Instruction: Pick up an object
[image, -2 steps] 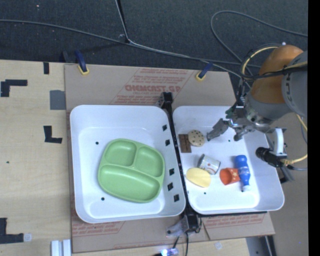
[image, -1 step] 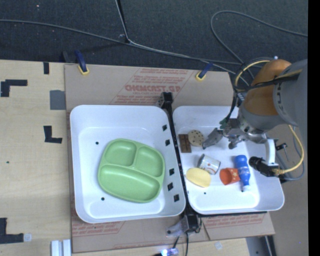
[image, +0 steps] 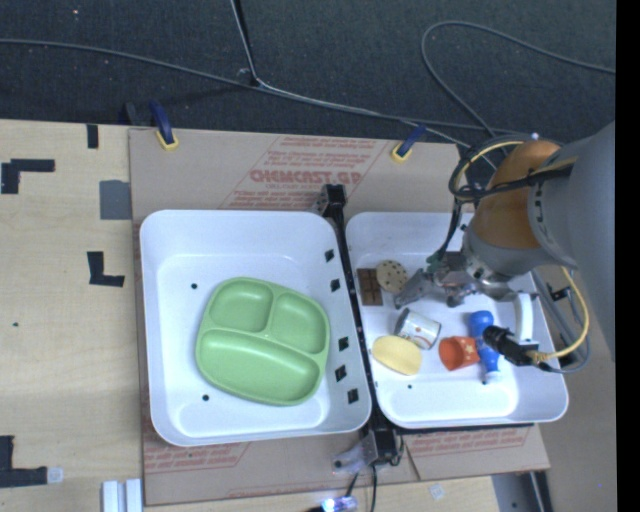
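Fingers hang over right bin, grip state hard to tell

Green divided plate in left bin, cardboard underneath.

A single fixed camera is mounted above the bench and looks down at a slant. The far edge of the bench lies toward the top of the frame, with dark floor and cables beyond it. Both bins sit in the middle of the frame: the left bin slightly left of centre, the right bin right of centre. The arm enters from the right edge. The camera stands far enough back to take in both bins whole, the cardboard sheet under them and bare bench at left.
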